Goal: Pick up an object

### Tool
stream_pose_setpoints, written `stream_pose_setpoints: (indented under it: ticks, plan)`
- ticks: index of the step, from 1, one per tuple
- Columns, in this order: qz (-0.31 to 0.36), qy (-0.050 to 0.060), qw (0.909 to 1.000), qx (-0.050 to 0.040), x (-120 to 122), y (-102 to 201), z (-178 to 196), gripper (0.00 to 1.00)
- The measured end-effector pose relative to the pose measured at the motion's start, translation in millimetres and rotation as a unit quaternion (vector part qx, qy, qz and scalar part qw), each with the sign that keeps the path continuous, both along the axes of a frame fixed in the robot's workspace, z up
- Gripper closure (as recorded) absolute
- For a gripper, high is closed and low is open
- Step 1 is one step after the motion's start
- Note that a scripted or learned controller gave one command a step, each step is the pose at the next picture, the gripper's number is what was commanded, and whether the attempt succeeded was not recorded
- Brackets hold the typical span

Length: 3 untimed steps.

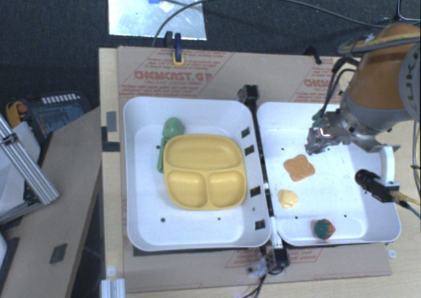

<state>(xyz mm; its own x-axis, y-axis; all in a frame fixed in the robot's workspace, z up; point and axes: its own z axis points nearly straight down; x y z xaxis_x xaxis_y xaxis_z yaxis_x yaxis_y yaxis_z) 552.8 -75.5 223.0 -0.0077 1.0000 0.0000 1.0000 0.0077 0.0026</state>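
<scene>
Objects: three small items are lying in the right bin [378, 221]; none is between the pincer fingers.
Orange piece [299, 168]: flat, roughly square, sitting near the bin's middle-left, its corners pointing toward and away from the camera; no clear long axis.
Yellow piece [287, 198]: small, rounded, resting just below the orange piece, close to the divider between the bins.
Green-and-red ball [323, 228]: sitting near the right bin's front wall.
Pincer [322, 135]: hanging over the right bin's rear-left area, above and to the right of the orange piece; whether it is open or closed, I cannot tell.
Arm [381, 86]: reaching in from the right, covering the bin's rear-right corner.
Open room: bare white floor is showing across the right bin's middle and right part.
Left bin [141, 178]: holding a yellow sectioned tray [202, 172], with a green item [170, 135] partly tucked under its rear-left edge.
Writing: red "CHEMCAST" lettering, upside down, is showing on the brown board [197, 70] covering the surface.
</scene>
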Motion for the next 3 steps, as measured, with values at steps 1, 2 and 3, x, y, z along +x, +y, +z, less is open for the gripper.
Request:
stream_pose_setpoints:
  ticks: [1, 2, 3]
  plan:
    - [0.001, 0.000, 1.0000, 0.0008, 21, 48, 6, 1.00]
    - [0.002, 0.000, 1.0000, 0.0011, 24, 107, 10, 1.00]
    - [0.001, -0.001, 1.0000, 0.0009, 41, 154, 16, 1.00]
